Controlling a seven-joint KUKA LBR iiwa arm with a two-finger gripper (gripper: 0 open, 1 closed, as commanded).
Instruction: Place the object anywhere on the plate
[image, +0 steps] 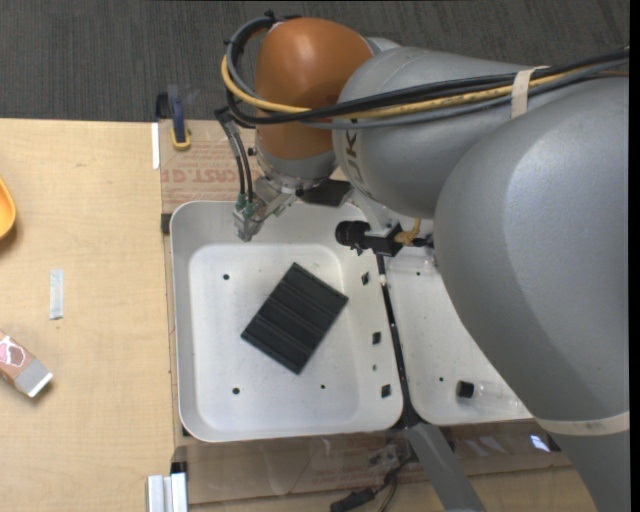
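A black ribbed rectangular slab (295, 316) lies flat and turned at an angle in the middle of the left white bin (200, 400). My gripper (246, 216) hangs over the bin's far left corner, above and to the left of the slab and apart from it. I see nothing in its tip. The grey arm with its orange band (300, 80) covers the far rim of the left bin and most of the right bin.
The right bin (440, 400) holds a small dark piece (465, 390) near its front. On the wooden bench to the left lie a grey strip (56, 294), a pink and white packet (22, 366) and an orange object (4, 210) at the edge.
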